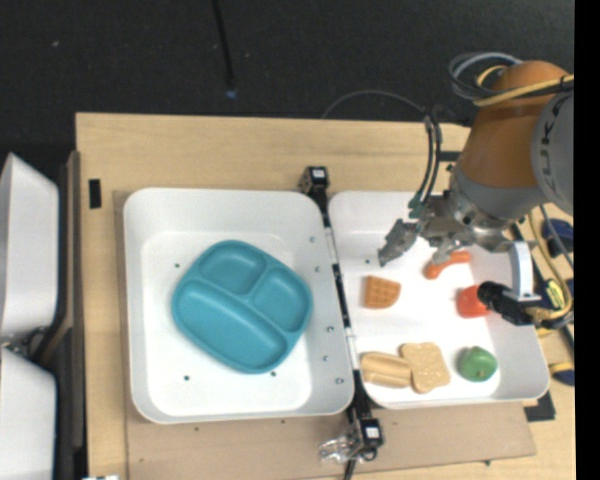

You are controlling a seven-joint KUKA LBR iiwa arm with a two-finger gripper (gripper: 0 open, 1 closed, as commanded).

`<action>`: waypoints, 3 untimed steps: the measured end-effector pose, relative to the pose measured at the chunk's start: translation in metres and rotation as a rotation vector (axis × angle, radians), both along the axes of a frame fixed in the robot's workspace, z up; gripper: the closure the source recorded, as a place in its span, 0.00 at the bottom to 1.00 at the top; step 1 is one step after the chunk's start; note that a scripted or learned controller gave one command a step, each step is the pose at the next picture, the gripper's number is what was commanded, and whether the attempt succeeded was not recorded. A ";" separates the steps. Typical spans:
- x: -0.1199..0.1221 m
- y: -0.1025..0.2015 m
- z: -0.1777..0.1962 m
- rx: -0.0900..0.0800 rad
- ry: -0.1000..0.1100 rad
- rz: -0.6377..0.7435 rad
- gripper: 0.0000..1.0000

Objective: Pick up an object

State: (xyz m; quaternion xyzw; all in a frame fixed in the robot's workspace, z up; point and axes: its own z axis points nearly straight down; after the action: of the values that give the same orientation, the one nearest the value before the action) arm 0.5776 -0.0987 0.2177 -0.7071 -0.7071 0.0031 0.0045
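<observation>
Two white bins sit side by side on the wooden bench, and I'm leaning in from the right over the right bin. My pincer hangs above that bin's upper part, fingers spread apart, nothing between them. One dark finger angles down to the left, pointing toward the bin floor just above the waffle piece.

Right beside my wrist, a small orange carrot-like piece lies tilted on the white floor, partly tucked under my hardware. Further right there's a red piece, with a black fitting touching or overlapping its right side; I can't tell which. Along the near edge of the bin, three things sit in a row: a tan bread roll, a pale cracker-like slice touching it, and a green round item a little apart to the right.

Over in the left bin, a teal divided plate lies flat, turned at an angle, its compartments bare. It's well apart from me.

My orange band shows above the wrist, cables looping behind it. A black clip marks the far end of the seam between the bins.
</observation>
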 end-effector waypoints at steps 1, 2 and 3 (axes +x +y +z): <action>0.003 0.000 0.006 -0.001 -0.012 0.003 0.00; 0.004 -0.007 -0.056 -0.004 -0.006 -0.002 0.00; 0.002 0.000 -0.114 -0.004 -0.008 -0.004 0.00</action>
State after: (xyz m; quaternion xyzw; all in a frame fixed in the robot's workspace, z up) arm 0.5798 -0.0986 0.1040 -0.7087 -0.7055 0.0016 0.0003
